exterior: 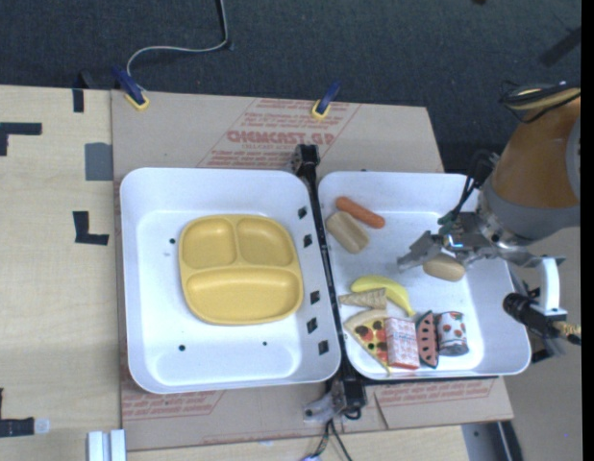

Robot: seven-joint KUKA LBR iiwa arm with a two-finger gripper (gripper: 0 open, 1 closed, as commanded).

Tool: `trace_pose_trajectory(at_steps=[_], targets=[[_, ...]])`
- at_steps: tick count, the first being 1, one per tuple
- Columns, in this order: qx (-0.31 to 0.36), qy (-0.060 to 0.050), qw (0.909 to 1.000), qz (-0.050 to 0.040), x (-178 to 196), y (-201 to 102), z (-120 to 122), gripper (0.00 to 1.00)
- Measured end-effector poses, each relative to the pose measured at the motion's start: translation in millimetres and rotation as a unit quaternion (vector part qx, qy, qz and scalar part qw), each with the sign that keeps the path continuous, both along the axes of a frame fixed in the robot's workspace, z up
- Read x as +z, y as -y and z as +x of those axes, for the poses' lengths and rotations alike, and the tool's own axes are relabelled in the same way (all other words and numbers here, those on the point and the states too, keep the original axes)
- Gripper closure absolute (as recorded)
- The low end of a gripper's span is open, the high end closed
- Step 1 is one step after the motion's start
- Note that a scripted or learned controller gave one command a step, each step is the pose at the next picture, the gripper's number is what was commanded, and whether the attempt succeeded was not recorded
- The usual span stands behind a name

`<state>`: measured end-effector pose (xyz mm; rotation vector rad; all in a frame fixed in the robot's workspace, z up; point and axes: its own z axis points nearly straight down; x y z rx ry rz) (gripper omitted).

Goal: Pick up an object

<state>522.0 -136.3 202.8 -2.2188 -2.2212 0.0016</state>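
Gripper (pixel 424 250) mid right bin (pixel 489 353), beside bread roll (pixel 444 269), near right wall

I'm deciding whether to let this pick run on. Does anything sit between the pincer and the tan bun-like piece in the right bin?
Nothing visible does. The pincer hangs right at the tan bun-like piece, near the right bin's far side. The banana, the hot dog and the other toy foods lie to the left, clear of that gap.
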Motion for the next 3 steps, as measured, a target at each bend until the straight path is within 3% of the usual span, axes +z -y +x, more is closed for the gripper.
trace_pose_trajectory(at_steps=[1, 2, 3], targets=[[0.000, 0.001, 1.0000, 0.0001, -107, 1, -6, 0.00], [-0.001, 0.000, 1.0000, 0.0009, -98, 1, -7, 1.00], [0.000, 0.001, 1.0000, -0.0001, -2, -68, -18, 1.00]])
